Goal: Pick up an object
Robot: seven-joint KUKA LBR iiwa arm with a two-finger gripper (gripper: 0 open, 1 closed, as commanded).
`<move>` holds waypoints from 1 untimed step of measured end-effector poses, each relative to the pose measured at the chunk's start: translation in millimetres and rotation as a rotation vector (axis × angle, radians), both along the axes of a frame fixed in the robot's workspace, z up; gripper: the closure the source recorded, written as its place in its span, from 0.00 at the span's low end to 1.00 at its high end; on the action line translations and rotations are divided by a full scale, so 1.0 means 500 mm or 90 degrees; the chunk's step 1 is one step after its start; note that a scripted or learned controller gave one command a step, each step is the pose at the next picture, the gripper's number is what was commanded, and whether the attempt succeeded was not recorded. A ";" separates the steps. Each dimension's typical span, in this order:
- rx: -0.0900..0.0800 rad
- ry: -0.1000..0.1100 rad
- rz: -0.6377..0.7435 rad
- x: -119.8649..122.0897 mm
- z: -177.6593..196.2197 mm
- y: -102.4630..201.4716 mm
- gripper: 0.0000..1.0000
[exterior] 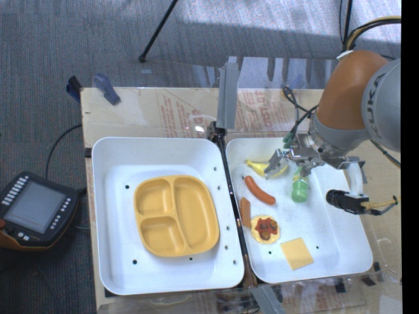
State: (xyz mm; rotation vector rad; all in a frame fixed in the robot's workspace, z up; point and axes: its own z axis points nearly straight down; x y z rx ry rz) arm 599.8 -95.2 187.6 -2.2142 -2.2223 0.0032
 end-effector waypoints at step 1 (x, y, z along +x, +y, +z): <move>0.000 0.002 -0.038 -0.007 -0.206 0.022 0.00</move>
